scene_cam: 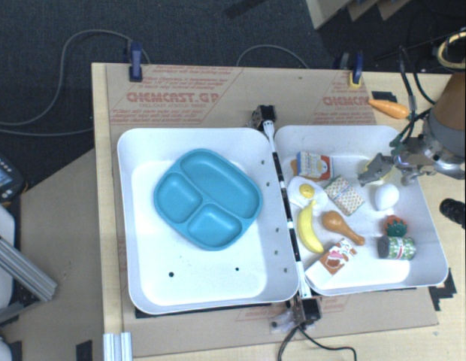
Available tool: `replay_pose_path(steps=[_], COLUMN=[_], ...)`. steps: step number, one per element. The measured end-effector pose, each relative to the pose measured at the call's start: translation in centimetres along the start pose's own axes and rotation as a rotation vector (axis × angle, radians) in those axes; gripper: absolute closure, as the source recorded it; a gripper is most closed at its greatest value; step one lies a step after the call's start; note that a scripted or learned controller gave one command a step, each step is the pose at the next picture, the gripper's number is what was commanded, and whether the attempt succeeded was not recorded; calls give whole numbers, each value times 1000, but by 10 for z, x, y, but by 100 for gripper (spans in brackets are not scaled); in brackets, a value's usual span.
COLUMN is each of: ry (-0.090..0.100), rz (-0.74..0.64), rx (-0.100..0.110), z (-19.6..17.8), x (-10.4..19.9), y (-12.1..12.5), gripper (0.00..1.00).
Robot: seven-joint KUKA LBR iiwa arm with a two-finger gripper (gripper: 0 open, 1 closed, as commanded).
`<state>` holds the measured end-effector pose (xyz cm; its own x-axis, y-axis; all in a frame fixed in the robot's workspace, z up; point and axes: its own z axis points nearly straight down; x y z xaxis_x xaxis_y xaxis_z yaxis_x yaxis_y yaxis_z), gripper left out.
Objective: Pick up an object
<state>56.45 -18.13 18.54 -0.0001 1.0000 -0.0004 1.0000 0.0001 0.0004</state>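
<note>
Two white bins sat side by side before you, and the pincer point(388, 168) hung over the right bin point(425, 265), near its far right part. Its fingers point(372, 170) looked spread a little, with nothing between them, though the slant made the gap hard to judge. You had the arm point(452, 122) coming in from the right edge, just behind the pincer.

Just below the pincer lay a white egg point(384, 196), near the fingers but apart from them. To the pincer's left and a little lower was a checkered block point(345, 196); further left stood a small carton point(313, 165) and a fried egg point(304, 192). Lower left of the pincer you had a drumstick point(343, 226), a banana point(310, 230) and a red-and-white packet point(337, 256). Well below it were a strawberry point(396, 226) and a green can point(397, 248), lying on its side.

Far to the pincer's left, the left bin point(143, 277) held a blue plate point(207, 209) with three compartments. Behind the pincer, outside the bins, an orange carrot point(388, 109) lay on the bench point(113, 201).
</note>
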Motion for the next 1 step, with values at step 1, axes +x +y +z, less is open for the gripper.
replay_pose_path(steps=[1], ry=[11], rz=[1], rx=[9], z=[95], x=[-40], y=[-22], gripper=[0])
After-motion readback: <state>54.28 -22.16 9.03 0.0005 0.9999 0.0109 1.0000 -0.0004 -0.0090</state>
